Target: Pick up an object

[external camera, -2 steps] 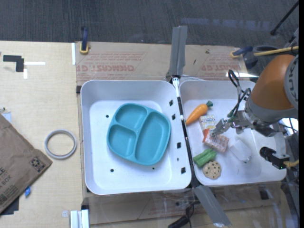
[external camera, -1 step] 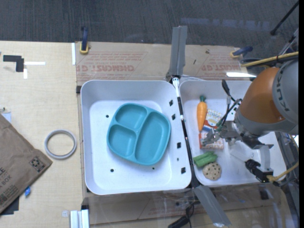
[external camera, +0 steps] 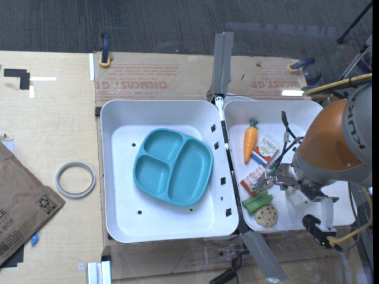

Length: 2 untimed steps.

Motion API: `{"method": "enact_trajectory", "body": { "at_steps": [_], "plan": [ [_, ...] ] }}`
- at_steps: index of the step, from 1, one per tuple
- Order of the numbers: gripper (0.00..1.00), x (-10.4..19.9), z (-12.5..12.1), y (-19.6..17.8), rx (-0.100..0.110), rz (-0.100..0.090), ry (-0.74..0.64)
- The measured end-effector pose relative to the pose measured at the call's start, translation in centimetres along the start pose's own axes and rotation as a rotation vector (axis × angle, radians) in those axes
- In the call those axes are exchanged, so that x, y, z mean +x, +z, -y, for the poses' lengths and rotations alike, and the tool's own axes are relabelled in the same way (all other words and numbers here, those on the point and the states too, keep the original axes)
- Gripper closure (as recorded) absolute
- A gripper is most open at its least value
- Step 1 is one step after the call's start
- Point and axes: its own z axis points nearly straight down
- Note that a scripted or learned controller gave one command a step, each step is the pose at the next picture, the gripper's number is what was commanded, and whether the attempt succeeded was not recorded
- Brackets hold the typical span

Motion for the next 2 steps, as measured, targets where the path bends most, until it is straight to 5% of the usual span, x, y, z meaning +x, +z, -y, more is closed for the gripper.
{"method": "enact_trajectory", "body": {
  "at_steps": [1, 2],
  "plan": [
    [0.0, -2.3, -3.1, 0.0, 0.001, -0.001, -0.053],
    [0.0, -0.9, -15.6, 0.1, 0.01, 0.005, -0.153]
  ]
}}
